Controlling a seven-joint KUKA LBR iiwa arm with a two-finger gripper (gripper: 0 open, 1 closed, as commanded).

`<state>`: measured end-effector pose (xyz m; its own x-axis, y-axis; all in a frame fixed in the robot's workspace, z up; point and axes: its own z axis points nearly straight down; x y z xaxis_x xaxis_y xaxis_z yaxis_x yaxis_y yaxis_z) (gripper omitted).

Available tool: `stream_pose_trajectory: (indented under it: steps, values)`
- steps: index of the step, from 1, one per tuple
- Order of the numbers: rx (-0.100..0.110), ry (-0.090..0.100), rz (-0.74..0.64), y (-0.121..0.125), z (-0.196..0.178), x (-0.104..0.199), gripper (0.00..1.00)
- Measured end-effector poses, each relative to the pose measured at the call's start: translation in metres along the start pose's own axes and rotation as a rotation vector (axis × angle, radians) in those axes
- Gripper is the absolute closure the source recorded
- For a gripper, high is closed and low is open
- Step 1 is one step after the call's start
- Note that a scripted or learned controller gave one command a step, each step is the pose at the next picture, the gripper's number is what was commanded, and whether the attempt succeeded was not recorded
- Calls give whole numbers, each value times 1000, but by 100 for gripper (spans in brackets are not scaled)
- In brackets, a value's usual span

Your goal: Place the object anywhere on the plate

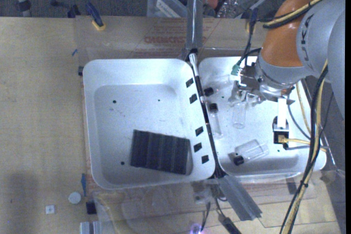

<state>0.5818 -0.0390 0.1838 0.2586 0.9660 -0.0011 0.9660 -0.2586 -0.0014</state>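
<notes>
Camera view: vial [251, 149] was seen lying crosswise below the claw [242, 100], plate [160, 152] leftward; the claw's state could not be told.

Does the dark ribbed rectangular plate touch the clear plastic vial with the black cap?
Apart. The camera view shows the dark ribbed rectangular plate lying in the left white bin, while the clear plastic vial with the black cap lies in the right white bin, beyond the divider.

Arm: grey, reaching in from the right edge, bulk in the frame's upper right.
Orange band: just above the wrist, upper right.
Wrist: angled down and leftward.
Gripper [241, 100]: right of centre, pointing down; its clear fingertips are hard to make out.
</notes>
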Motion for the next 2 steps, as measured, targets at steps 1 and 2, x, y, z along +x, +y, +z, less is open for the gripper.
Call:
stream_pose_trajectory:
  steps: [1,2]
  values:
    - [-1,0,203,8,0,69,100]
    - [-3,0,-188,56,0,71,100]
